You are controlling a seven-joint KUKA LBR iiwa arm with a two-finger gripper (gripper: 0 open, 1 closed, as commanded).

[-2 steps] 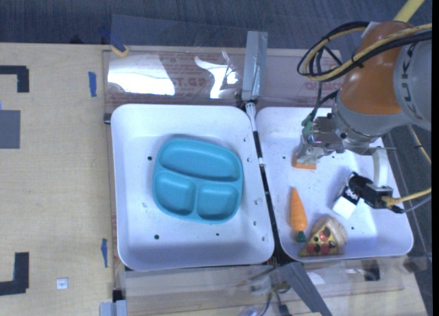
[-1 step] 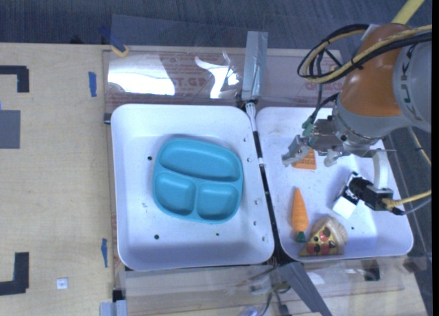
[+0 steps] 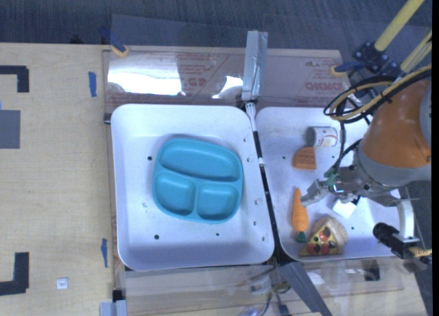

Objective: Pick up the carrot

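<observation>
At the far left, the pale wooden tabletop (image 3: 51,171) lay bare apart from a few black corner marks and short strips of blue tape. Next came the left bin (image 3: 130,239), a shallow white tray with rounded corners. In its middle sat a blue divided plate (image 3: 197,179), with one long compartment toward the back and two smaller ones toward the front. Behind both bins ran a clear plastic sheet that caught the light, and a grey taped strip (image 3: 253,64) stood up at the seam where the two bins met.

The right bin (image 3: 278,129) held the small things. The carrot (image 3: 299,211) lay in the left half of this bin, toward the front, orange with its narrow tip pointing to the back and a bit of green at its front end. Behind it and well apart was a small orange-brown piece (image 3: 304,159), perhaps bread, and just beyond that a little grey can (image 3: 314,135) lying near a white tag. Just right of the carrot's front end rested a pizza slice toy (image 3: 325,234), with red and green toppings.

The hand (image 3: 319,192) hung low over the right bin, just to the right of the carrot and close to it, but the carrot was not between its fingers. Whether the fingers stood wide or narrow could not be told from this view. To the right rose the grey arm with its orange band (image 3: 401,133), with black cables looping above it.
</observation>
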